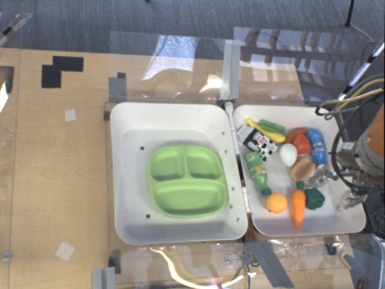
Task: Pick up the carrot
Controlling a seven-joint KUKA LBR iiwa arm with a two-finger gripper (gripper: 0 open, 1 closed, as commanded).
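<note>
On a wooden surface, the carrot is best gripped across its middle; the tool's state cannot be told

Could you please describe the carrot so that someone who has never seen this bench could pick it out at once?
Look in the right-hand white bin, the one crowded with toy food, and go to its near edge. There the carrot lies between an orange ball and a dark green piece. It is the only long, tapering orange thing, with its tip pointing toward the rim.
</note>
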